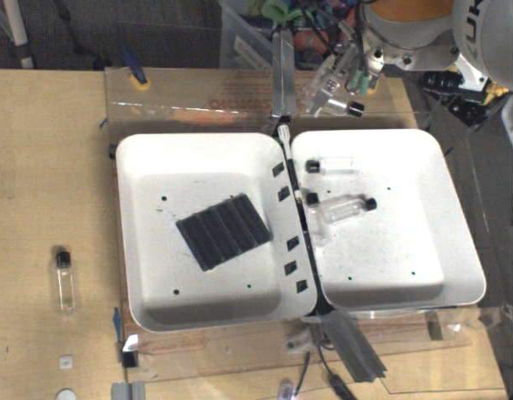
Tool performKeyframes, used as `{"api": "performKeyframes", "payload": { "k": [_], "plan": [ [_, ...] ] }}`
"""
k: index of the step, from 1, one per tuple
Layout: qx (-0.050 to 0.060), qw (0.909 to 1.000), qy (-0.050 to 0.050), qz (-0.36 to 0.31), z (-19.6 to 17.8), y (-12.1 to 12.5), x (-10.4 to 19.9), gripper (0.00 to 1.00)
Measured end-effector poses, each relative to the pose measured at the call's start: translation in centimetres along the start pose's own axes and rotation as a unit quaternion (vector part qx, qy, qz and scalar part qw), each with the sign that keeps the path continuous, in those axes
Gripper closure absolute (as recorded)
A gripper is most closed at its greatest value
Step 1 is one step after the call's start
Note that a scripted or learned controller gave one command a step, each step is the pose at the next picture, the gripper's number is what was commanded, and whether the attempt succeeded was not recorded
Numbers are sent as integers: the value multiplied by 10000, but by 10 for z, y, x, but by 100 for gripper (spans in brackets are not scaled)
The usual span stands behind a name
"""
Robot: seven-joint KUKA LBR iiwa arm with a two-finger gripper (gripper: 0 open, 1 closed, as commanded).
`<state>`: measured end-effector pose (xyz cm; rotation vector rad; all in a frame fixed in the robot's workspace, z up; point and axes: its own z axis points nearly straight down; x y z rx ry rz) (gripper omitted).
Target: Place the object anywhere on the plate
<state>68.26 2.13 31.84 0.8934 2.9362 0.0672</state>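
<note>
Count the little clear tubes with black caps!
3 for sure: in the right white bin, an upper clear glass vial and a lower vial; a third vial lies on the wooden bench left of both bins. Others may be hidden.

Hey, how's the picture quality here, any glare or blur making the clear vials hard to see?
Camera view: light is even, shadows faint; the bright right bin nearly washes out the clear vials, black caps being the best cue; the black plate reads crisply; around the gripper the picture is cluttered and slightly soft.
</note>
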Motion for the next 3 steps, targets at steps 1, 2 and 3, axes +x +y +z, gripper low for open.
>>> {"api": "performKeyframes", "payload": {
  "k": [1,2,3],
  "plan": [
    [270,9961,276,-787,-34,16,36,100],
    [256,9923,289,-1177,-84,51,70,100],
    [229,9719,341,-2317,-47,91,102,100]
  ]
}}
